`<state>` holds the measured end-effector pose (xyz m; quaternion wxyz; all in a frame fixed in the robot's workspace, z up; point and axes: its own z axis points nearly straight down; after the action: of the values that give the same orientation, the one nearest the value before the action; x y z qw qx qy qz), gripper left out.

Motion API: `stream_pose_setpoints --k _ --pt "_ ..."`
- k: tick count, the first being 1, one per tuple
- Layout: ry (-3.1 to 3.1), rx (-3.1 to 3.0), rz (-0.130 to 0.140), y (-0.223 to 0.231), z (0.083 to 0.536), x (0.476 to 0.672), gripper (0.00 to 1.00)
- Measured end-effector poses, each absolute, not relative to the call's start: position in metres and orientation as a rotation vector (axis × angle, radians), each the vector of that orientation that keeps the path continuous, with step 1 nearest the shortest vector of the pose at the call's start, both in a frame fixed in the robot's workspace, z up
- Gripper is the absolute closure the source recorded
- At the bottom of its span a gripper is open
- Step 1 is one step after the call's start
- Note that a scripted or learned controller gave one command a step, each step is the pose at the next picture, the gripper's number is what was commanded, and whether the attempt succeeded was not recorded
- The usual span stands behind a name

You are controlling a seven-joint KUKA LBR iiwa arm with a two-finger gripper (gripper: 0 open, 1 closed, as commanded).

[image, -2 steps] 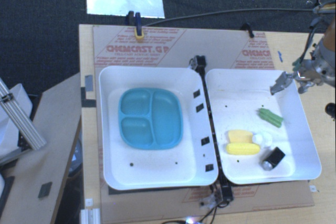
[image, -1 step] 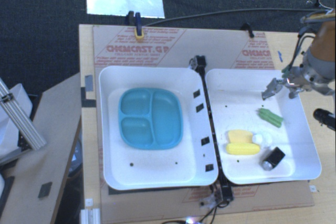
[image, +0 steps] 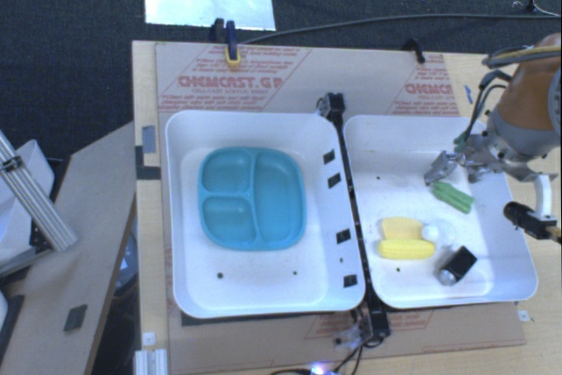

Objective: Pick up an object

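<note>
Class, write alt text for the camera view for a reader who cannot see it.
The end effector hovers beside a green object in the right bin, which also holds yellow pieces and a black item. The left bin holds a blue divided plate.

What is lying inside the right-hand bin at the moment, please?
The right bin holds a green piece, yellow blocks, a small white item and a black object. The gripper covers part of the bin floor.
</note>
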<state>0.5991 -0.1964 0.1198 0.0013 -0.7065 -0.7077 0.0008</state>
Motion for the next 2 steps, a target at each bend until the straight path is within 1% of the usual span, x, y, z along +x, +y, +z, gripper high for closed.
stream_pose_setpoints --k 1,2 --pt "-2.223 -2.220 0.001 -0.196 0.083 0.599 0.00" --pt "-2.227 -2.223 -0.004 -0.196 0.096 0.601 1.00"
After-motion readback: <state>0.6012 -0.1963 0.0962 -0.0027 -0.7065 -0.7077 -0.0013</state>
